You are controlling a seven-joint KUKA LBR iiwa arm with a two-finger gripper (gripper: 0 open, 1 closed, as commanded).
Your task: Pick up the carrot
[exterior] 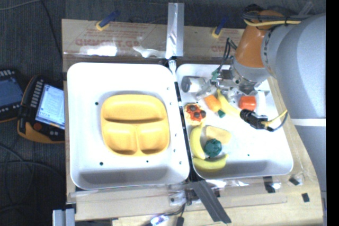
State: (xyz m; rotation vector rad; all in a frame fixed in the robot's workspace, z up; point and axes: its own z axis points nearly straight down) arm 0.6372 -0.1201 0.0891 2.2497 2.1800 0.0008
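The carrot [212, 102] is lying in the right bin [265, 159], a short orange piece tilting diagonally, its upper end pointing toward the bin's back. It is sitting just beside a yellow piece [222, 105] on its right, directly below the gripper [225, 82]

Below us, two bins sit side by side: the left bin [79, 129] holds a divided tray [135, 123]; in the right bin [265, 156], the carrot [212, 102] lies behind a banana [200, 152], under the gripper [226, 83].
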